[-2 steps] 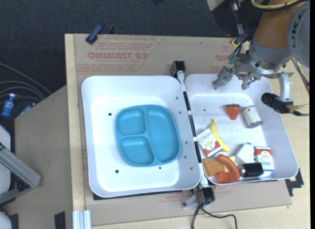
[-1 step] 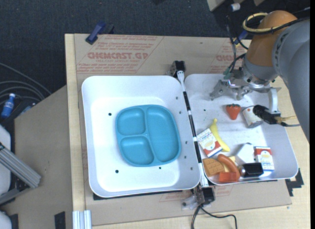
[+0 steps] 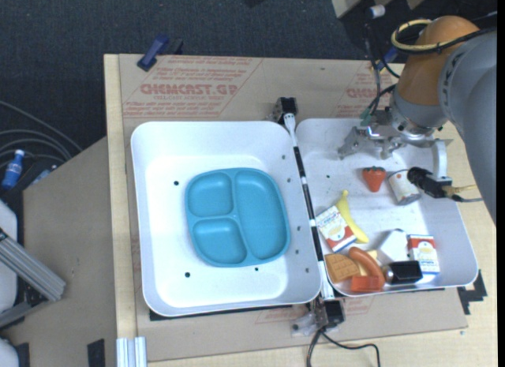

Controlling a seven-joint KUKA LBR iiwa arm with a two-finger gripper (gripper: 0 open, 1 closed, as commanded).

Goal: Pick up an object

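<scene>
Reading CHEMCAST G.P. on brown bench board (image 3: 189,83), gripper (image 3: 372,140) over right bin (image 3: 458,231)

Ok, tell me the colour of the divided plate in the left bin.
Light blue plate, camera view.

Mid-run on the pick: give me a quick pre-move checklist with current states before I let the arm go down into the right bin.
1. Gripper above the right bin, at its far end: ok.
2. Nothing between the fingers yet: ok, it looks unloaded.
3. Finger opening wide enough for a grasp: ok, the fingers look spread.
4. Nearest target, the small red toy, lies apart from other items: ok.
5. The white cylinder beside it has a black cable running close by: not ok, snag risk.
6. Near-corner pile, banana, hot dog and cartons, is crowded: not ok for a clean single pick.
</scene>
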